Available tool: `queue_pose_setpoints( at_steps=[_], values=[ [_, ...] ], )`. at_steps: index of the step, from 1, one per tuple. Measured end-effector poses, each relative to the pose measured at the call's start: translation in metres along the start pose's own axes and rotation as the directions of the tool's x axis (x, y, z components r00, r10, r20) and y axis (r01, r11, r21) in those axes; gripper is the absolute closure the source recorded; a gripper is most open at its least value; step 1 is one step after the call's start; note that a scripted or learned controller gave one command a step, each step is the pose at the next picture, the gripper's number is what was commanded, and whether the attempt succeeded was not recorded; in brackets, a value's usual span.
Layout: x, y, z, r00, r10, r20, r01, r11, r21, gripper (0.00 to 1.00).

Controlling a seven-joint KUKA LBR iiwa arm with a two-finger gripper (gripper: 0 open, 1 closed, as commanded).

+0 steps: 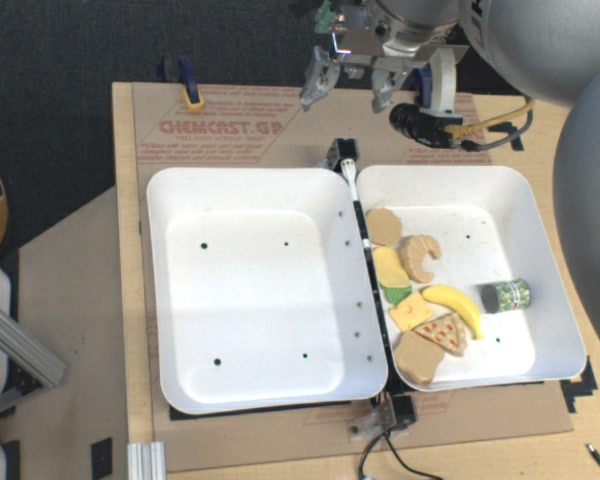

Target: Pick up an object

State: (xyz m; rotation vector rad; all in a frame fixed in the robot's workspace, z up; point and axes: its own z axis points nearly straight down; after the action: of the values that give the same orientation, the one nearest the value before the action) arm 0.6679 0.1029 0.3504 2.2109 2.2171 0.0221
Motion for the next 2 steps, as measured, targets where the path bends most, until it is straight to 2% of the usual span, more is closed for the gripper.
queue_pose_setpoints(
  at_steps=[1,2],
  values=[
    [0.000,-0.001,-0.001,1.000,0.000,0.004,0.000,1.000,0.013,1.00],
    [0.062,-0.056,0.068,1.000,-0.003,0.002,0.003,1.000,0.028,1.00]
  ],
)
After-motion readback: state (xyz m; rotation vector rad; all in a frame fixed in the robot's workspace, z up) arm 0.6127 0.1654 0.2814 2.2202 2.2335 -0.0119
